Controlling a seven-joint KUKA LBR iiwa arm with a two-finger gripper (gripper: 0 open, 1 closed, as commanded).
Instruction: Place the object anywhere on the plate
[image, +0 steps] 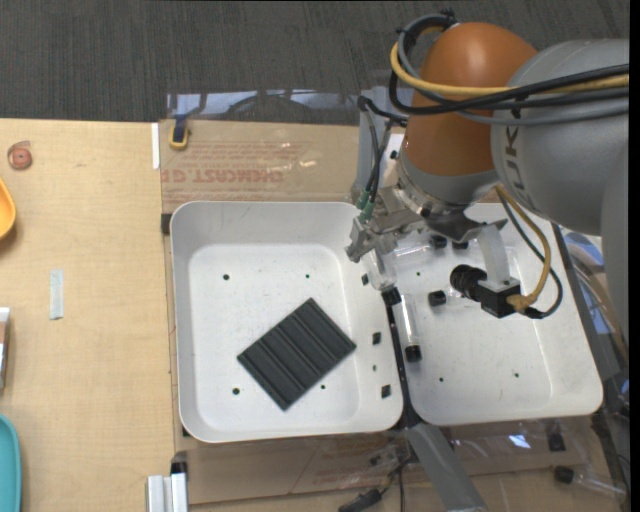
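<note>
A dark grey ribbed rectangular plate (297, 352) lies flat and turned at an angle on the floor of the left bin (200, 300). My gripper (403, 325) hangs over the left edge of the right bin (520, 380), close to the wall shared by the two bins and to the right of the plate. The arm's wrist hides its upper part. Just right of the gripper, a small dark piece (437, 297) lies on the right bin's floor. I cannot make out anything held in the gripper.
The arm's orange band (465, 90) and grey body cover the back of the right bin. A black fitting with a yellow cable (487, 290) hangs off the wrist. Cardboard (260, 165) lies behind the bins, and a wooden bench (80, 300) stretches to the left.
</note>
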